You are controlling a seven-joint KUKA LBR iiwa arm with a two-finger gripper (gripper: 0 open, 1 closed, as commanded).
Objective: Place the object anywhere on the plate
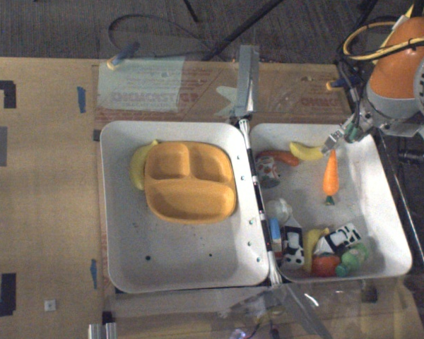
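Note:
An orange plate (190, 181) with three compartments lies in the left bin (127, 246), toward its back. A yellow banana (138, 165) pokes out from under the plate's left edge. My gripper (337, 139) hangs over the back of the right bin (381, 210), just right of a small yellow banana (305, 151) and above the top of an orange carrot (330, 177). Nothing shows in the gripper. The arm's orange band (403, 66) is at the upper right.
The right bin also holds a red chili (280, 157), a patterned ball (268, 169), a pale round object (278, 208), two black-and-white cow toys (292, 246) (343, 238), a red piece (325, 265) and a green piece (352, 258). A metal divider (257, 203) separates the bins.

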